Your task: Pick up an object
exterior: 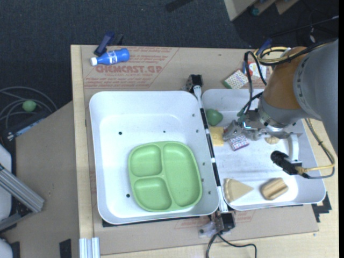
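The right bin point(269, 200) holds several small items. A green rounded piece point(214, 115) lies at its far left corner, with a yellow block point(216, 137) just in front of it. Beside them lies a small patterned packet point(238, 142). Along the bin's near side are a tan wedge point(236, 188) and a brown loaf-shaped piece point(274, 188). My gripper point(240, 129) hangs low over the left part of this bin, directly above the packet's far edge. Whether it touches the packet cannot be told from this angle.
The left bin point(107, 117) carries a green divided plate point(164, 175). The grey arm with its orange band point(285, 85) covers the right bin's far right side, and a black fitting point(284, 163) with a yellow cable hangs below it. A blue-and-white bottle point(110, 56) lies on the bench behind the bins.
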Tool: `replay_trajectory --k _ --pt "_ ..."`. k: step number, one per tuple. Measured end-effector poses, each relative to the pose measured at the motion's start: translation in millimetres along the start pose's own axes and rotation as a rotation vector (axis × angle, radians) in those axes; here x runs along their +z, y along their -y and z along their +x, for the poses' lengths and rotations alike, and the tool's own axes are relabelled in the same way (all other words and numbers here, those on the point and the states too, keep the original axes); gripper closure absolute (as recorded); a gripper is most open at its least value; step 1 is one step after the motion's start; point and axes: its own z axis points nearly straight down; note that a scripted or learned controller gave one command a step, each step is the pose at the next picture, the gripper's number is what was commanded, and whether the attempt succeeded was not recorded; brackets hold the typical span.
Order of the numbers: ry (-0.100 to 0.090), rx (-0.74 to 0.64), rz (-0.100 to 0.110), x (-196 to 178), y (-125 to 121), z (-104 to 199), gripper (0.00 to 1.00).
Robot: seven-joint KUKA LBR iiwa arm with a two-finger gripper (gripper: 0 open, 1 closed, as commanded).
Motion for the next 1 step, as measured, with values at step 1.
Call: replay_trajectory --k 1 --pt "0.001 -0.001 -0.002 -10.6 -0.9 0.5 1.0"
